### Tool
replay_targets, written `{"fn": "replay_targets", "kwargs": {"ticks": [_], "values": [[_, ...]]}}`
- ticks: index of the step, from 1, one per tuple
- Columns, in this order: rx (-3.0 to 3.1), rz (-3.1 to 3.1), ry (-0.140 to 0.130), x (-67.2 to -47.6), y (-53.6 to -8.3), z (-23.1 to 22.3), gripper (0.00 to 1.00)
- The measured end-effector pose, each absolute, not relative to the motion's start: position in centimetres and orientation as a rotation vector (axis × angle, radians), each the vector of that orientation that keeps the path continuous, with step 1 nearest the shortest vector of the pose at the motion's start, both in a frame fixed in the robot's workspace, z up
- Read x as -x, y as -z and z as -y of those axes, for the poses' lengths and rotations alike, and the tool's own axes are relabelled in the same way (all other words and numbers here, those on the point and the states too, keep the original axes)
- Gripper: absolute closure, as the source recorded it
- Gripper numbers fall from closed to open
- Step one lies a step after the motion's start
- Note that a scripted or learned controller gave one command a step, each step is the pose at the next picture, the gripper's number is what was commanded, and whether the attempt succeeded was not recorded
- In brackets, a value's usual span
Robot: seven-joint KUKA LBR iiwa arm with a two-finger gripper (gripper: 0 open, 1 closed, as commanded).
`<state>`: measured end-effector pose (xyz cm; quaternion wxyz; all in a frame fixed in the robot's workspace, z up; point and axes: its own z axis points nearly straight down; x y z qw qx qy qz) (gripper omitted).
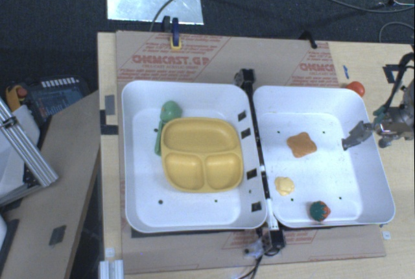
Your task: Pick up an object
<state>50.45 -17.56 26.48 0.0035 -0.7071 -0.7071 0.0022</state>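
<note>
Orange piece (301, 144) lies left of the low pincer (353, 137); its opening, I cannot tell.

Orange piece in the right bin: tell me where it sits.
The orange piece lies near the middle of the right bin, above the small yellow piece and left of the gripper.

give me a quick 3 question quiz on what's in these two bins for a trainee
1. True or false: the yellow three-compartment plastic tray lies in the right white bin.
2. Which thing lies nearest the tool? A) flat orange toy piece B) small pale yellow toy piece C) round green and red ball
3. Fill in: the green plastic spoon is partly tucked under the tray's ___ side.

Key: 1 false, it lies in the left white bin; 2 A; 3 far left.
</note>
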Motion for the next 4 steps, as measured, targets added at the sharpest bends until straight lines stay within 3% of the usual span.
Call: {"fn": "replay_targets", "kwargs": {"ticks": [1,4], "values": [[2.219,2.226,0.001,-50.7,-27.0,17.5,0.00],[2.220,2.221,-0.001,-48.8,-12.5,17.9,0.00]]}}
